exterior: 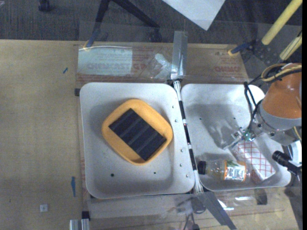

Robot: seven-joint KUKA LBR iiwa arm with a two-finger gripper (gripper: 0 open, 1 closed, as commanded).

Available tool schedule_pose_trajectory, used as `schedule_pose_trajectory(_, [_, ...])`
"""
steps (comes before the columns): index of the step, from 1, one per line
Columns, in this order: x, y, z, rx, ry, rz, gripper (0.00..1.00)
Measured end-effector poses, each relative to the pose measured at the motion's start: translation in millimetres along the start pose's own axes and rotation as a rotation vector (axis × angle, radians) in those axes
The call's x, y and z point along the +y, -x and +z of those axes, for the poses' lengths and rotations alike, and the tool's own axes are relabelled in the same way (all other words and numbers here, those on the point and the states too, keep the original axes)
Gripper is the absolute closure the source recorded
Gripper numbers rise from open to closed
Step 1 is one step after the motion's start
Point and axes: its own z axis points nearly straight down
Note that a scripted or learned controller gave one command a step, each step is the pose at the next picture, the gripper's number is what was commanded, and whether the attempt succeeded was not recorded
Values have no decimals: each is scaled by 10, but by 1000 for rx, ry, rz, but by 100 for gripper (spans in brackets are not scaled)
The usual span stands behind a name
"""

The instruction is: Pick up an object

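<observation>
Nothing has been picked up yet as far as can be seen, so pretty much the whole task is left to do.

Starting on the left: the left bin (96, 176) is sat on the wooden surface (33, 128), and one thing is held in it, a yellow-orange tray with a dark ribbed insert (137, 137), lying flat around the middle, well apart from the arm.

Across the divider, two things are found in the right bin (211, 104), both down at the near edge. A small clear bottle with a dark cap and a green-and-orange label (223, 169) is laid on its side. Just beside it, to the right, a red-and-white checked packet (254, 159) is seen lying flat; it could be a cloth, hard to call at this size.

The hand (243, 137) is hung low over the right bin, just above the checked packet's upper corner. Whether it's spread or closed can't be told from here, and nothing can be seen clamped in it. A drop and a lift are still needed.
</observation>
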Motion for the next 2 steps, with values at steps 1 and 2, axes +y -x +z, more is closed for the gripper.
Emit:
schedule_pose_trajectory(1, [30,14,-120,-5,9,1,100])
schedule_pose_trajectory(2, [728,-780,-1257,-3,3,125,100])
